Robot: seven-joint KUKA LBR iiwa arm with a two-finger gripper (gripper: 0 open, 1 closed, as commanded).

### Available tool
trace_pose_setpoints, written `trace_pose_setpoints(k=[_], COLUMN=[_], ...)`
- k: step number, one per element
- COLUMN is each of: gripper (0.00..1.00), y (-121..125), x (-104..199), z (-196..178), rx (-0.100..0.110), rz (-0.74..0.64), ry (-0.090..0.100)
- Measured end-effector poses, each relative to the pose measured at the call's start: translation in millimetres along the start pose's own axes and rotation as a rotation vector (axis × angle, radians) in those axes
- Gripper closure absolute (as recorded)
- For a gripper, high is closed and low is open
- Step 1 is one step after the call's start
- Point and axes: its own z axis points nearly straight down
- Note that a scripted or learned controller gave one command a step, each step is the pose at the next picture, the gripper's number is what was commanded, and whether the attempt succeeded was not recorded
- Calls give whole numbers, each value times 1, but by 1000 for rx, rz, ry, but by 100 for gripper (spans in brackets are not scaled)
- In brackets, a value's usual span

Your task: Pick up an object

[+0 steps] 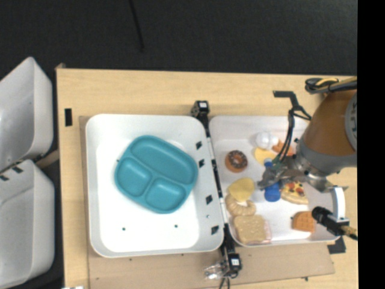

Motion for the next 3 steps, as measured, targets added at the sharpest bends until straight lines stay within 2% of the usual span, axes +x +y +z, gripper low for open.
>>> trace_pose_setpoints(k=[2, 3], gripper=[100, 100], y=[-4, 28], x=[0, 35], z=[-88, -88], rx=[0, 2], rz=[0, -3], ry=[-1, 2])
